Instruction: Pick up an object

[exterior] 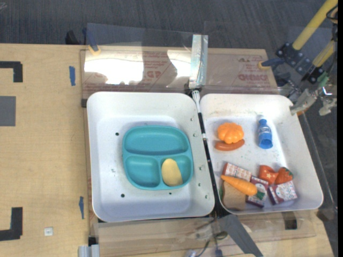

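Several small toy foods lie in the right bin (300,143), any of them a candidate for picking. Toward its far side sits an orange pumpkin-shaped piece (230,132), resting against a red sausage (229,145) just in front of it. Near them, closer to the bin's right wall, a little blue bottle (265,133) lies with its white cap pointing away from me. Along the near wall the rest crowd together: a carrot (240,185) lying slantwise, a red and white packet (238,172) just behind it, a red strawberry-like piece (276,174) with a green top, and a dark red carton (283,191) touching it. A slice of brown bread (233,198) lies partly under the carrot.

In the left bin (102,143) a teal divided plate (155,146) sits near the middle, and a yellow potato-shaped piece (171,172) rests in its near right compartment.

The gripper (310,96) hangs at the far right corner of the right bin, just over the rim and well apart from every toy. From here I cannot tell how wide it stands, and nothing is seen held in it. A yellow bar (317,17) slants away above it.
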`<state>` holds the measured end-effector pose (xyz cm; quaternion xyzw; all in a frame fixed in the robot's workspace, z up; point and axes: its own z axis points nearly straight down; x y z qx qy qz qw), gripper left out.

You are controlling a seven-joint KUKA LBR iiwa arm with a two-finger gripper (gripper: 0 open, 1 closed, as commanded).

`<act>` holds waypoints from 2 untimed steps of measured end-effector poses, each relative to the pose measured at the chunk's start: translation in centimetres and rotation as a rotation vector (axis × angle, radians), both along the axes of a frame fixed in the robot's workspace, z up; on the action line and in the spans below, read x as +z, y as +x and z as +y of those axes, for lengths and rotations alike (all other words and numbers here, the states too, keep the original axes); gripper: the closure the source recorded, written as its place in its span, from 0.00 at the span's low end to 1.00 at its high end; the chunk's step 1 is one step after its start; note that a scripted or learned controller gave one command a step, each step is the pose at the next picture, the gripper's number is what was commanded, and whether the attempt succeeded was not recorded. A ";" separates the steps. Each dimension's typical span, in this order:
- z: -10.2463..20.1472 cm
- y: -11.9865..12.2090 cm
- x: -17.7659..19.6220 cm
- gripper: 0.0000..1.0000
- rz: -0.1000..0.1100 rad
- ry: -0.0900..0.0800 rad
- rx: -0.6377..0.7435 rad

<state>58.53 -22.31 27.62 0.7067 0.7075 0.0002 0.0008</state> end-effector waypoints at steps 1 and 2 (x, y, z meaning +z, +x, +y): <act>-0.1 -8.3 -10.9 0.00 0.012 0.003 -0.082; 4.7 -2.2 -18.8 0.00 -0.007 -0.002 -0.053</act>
